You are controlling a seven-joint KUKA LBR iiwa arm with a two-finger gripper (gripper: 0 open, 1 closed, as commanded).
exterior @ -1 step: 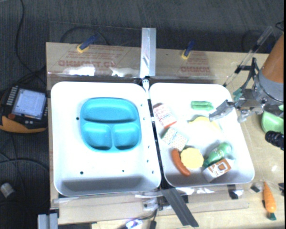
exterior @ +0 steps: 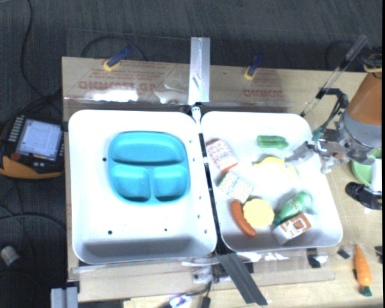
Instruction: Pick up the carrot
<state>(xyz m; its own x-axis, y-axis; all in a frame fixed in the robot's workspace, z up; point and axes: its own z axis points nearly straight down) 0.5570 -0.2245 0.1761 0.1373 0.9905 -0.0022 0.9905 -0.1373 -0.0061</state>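
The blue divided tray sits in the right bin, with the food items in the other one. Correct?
Not quite. The camera view shows the blue divided tray in the left bin; the food items, including the green pickle, lie in the right bin.

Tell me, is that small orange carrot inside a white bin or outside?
Outside: the small orange carrot lies on the wooden bench, beyond the right white bin.

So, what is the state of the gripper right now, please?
Gripper: above the right bin, near its right rim; open or closed cannot be told.
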